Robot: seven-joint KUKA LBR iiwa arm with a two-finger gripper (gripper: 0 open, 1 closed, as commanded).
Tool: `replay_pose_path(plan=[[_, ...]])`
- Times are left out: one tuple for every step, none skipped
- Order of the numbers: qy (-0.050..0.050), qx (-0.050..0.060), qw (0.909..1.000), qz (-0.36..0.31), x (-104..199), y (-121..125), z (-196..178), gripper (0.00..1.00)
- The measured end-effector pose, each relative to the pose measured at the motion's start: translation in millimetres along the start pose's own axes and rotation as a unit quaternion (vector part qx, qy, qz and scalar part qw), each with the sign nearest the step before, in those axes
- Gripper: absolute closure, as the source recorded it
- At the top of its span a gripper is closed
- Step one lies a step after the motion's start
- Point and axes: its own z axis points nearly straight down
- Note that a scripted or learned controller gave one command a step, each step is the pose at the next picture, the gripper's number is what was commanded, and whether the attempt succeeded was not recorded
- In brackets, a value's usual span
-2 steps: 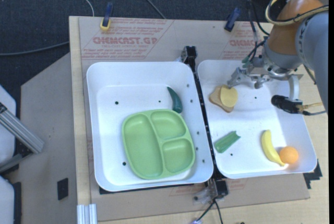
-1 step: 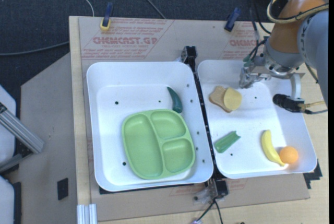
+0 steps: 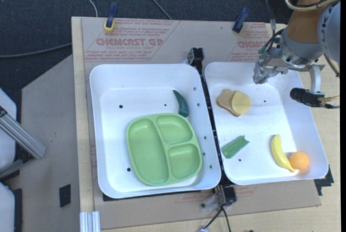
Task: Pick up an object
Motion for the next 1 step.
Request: replay_pose_path(plan=[[0.0,-0.001,1.0,0.0,2.5,7.5,-45.9,1.0]])
